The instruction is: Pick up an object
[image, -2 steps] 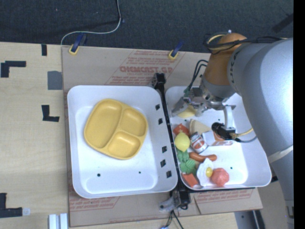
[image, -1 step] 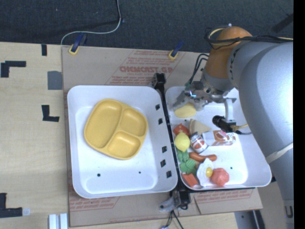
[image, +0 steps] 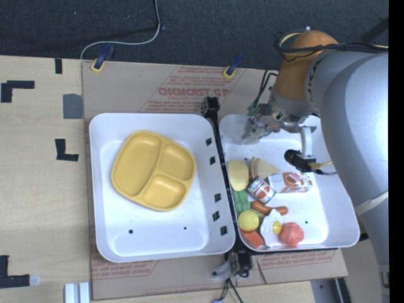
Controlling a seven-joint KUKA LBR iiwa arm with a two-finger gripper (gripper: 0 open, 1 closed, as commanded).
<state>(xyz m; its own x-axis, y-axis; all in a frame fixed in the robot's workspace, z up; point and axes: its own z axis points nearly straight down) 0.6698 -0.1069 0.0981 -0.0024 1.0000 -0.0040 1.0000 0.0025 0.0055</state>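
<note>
Though hard to make out, claw (image: 252, 130) over right bin's (image: 341, 216) far corner, its state unreadable.

A robotics lab: a grey arm (image: 353, 100) over two white bins (image: 101, 169) on clamped cardboard (image: 183, 90), with loose cable (image: 154, 17) and tape-marked bench (image: 38, 106).

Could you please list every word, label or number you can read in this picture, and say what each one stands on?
"CHEMCAST GP": red print on the brown sheet under the bins, seen upside down, partly blurred, so a likely reading.
Small can: red and white label, too small to read.
White carton: red marking, too blurred to read.
</note>
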